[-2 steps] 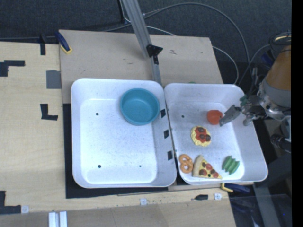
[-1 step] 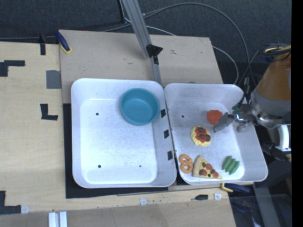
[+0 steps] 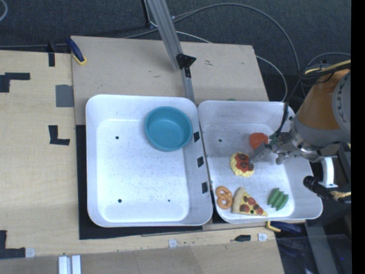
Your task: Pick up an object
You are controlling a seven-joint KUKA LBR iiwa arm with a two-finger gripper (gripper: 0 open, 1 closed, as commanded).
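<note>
Nearest, a pizza slice (image 3: 248, 203), pretzel (image 3: 223, 196) and green pepper (image 3: 278, 198) lie in the right bin (image 3: 305, 210). Above them the tool (image 3: 263, 151) hovers, its spread unclear, between a red tomato (image 3: 258, 139) and a round pizza (image 3: 242, 164). A blue bowl (image 3: 168, 128) sits in the left bin (image 3: 114, 210).

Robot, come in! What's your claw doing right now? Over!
Gripper low in right bin, between red piece and round pizza. Nothing seen held. Pretzel, pizza slice nearby.
</note>
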